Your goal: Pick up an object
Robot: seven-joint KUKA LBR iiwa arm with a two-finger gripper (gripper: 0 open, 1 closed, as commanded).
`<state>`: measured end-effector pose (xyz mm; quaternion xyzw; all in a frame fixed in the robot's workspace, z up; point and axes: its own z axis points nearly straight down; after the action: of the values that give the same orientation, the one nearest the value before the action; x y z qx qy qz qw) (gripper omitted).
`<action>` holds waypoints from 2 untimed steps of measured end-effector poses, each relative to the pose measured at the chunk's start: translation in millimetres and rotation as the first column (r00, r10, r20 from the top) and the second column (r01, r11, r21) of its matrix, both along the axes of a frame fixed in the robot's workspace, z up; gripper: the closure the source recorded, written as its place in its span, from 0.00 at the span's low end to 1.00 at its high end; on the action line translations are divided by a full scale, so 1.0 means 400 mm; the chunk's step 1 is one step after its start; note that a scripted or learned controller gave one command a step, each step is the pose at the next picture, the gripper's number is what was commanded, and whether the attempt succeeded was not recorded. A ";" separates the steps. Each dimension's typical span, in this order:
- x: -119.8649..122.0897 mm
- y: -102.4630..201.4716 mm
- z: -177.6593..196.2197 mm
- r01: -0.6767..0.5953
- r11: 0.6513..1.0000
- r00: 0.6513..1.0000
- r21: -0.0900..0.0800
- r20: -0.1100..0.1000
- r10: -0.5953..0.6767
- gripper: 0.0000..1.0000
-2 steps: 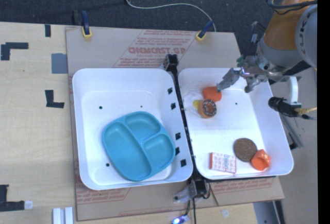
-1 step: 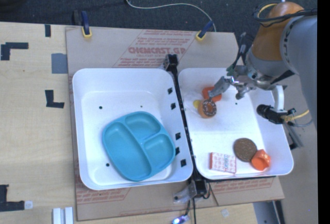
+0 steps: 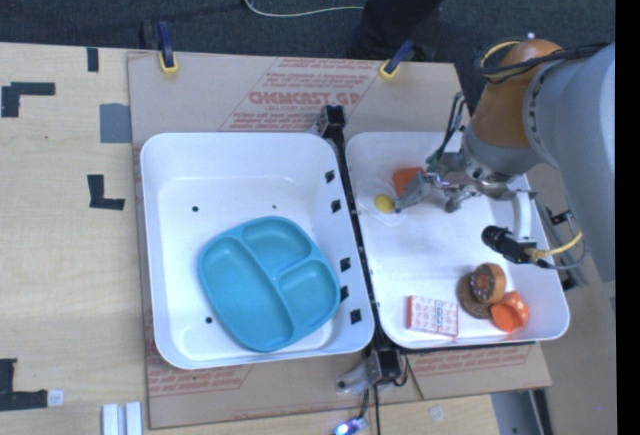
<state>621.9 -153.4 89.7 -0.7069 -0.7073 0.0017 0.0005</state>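
The jaws (image 3: 412,195) hang low over the far-left part of the right bin (image 3: 440,258), spread apart with nothing between them, one finger beside a small yellow ball (image 3: 384,204) and an orange block (image 3: 407,179) just behind. To do the pick well, I judge the arm should centre the jaws over one of these two so that a finger falls on each side, then descend straight and close, staying off the divider. Farther out lie a brown round item (image 3: 486,287), an orange-red piece (image 3: 509,313) touching it, a small printed card (image 3: 432,315), and a blue divided tray (image 3: 268,281) in the left bin (image 3: 165,223) on the counter (image 3: 60,223).
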 end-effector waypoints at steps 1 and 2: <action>0.001 0.000 -0.010 -0.001 1.000 1.000 0.000 0.003 0.001 0.00; 0.003 0.001 0.017 -0.002 1.000 1.000 -0.002 0.005 0.002 1.00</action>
<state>623.0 -153.0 96.4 -0.7061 -0.7081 0.0006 -0.0019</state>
